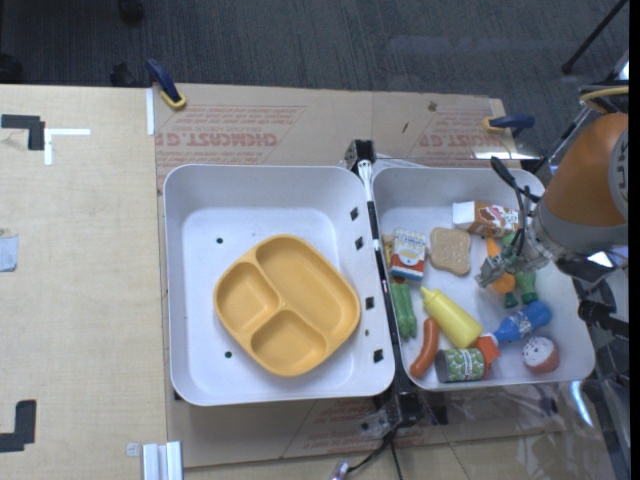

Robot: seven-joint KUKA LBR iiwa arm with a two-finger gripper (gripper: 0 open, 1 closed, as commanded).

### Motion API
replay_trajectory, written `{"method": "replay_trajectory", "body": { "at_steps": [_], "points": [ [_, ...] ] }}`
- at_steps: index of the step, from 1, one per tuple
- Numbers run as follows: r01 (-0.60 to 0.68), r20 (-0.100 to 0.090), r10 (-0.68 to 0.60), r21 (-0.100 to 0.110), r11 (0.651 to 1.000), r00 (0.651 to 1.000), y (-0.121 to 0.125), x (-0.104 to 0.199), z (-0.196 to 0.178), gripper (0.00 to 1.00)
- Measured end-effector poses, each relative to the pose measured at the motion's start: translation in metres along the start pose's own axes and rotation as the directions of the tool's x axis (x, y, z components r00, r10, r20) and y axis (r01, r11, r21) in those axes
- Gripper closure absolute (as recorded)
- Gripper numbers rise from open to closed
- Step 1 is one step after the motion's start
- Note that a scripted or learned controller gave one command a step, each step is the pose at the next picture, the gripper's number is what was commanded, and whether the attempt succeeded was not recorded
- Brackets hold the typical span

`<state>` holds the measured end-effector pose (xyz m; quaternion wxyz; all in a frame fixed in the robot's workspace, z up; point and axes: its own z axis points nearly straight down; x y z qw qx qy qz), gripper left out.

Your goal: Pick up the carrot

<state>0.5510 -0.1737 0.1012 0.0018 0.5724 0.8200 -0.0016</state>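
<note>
Camera view: the grey two-finger gripper (503, 268) hung low in the right white bin (566, 376), directly over the small orange carrot (497, 251) among crowded toy foods, apparently positioned for grasping; whether it was parted or clamped could not be told.

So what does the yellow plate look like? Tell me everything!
The yellow plate is a rounded-corner tray that looks like smooth plastic, split by raised ridges into three sections: one long one and two smaller ones. It lies flat, turned at a slant, on the floor of the left white bin, roughly in the middle. No food sits in it, and I see only the bin floor touching it.
</note>
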Motion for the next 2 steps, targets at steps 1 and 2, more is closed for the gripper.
{"method": "replay_trajectory", "body": {
  "at_steps": [1,2],
  "points": [
    [-0.045,-0.003,0.045,-0.001,0.999,0.999,0.0084,0.0581,-0.0500,1.00],
    [-0.041,-0.001,0.041,-0.001,0.999,0.999,0.0097,0.0570,-0.0591,1.00]
  ]
}}
